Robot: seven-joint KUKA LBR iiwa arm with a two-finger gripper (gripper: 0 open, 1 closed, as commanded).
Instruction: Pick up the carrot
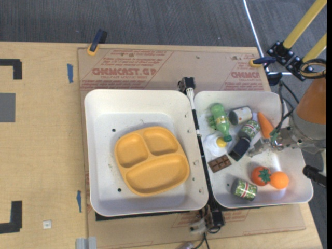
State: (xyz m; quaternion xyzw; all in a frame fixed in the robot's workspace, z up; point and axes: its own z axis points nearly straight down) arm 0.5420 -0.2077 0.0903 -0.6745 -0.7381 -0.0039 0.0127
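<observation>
Orange carrot point(265, 124) is lying in the right bin point(298, 193), toward its far right side, tip angled down. Gripper point(272, 141) is hovering just below the carrot's lower end; whether anything sits between its jaws cannot be told, nor how wide they stand. Left of the carrot: a small can point(240, 115), a green bottle point(220, 119), a dark block point(239, 149). Nearer than the carrot: a tomato point(261, 175) touching an orange ball point(279, 180). Far left of the carrot, a yellow divided plate point(151, 160) is sitting in the left bin point(104, 113).
</observation>
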